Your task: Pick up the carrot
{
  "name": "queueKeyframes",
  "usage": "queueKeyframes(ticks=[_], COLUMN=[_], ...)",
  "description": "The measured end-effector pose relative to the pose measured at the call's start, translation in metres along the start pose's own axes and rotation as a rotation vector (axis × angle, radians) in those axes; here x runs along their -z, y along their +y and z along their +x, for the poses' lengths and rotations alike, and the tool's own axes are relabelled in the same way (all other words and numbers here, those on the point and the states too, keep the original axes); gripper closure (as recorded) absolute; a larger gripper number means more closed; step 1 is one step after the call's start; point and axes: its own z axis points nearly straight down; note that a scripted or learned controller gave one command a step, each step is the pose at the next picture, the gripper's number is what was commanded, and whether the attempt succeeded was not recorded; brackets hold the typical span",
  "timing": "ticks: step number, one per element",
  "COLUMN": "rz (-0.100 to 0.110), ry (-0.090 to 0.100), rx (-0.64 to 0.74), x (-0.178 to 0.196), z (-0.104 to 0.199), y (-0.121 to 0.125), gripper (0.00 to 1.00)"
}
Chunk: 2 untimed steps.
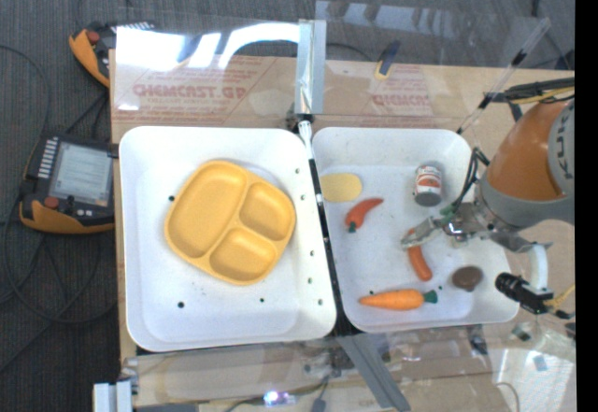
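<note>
The carrot, orange with a green stub at its right end, lies flat near the front edge of the right bin. My gripper hovers in the middle of that bin, up and to the right of the carrot and apart from it. Its fingers stand open with nothing between them. Just below the gripper lies a small red-orange sausage.
The right bin also holds a red chili pepper, a pale yellow disc, a small can and a brown round piece. A yellow divided plate sits in the left bin. The arm comes in from the right.
</note>
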Motion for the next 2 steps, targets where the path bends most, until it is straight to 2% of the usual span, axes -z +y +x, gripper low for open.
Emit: queueKeyframes(ticks=[1, 2], rz=[-0.012, -0.012], ry=[-0.011, -0.007], rx=[0.383, 0.378], x=[-0.0035, 0.0028], z=[0.099, 0.0996], y=[-0.03, -0.0287], gripper=[0.0, 1.0])
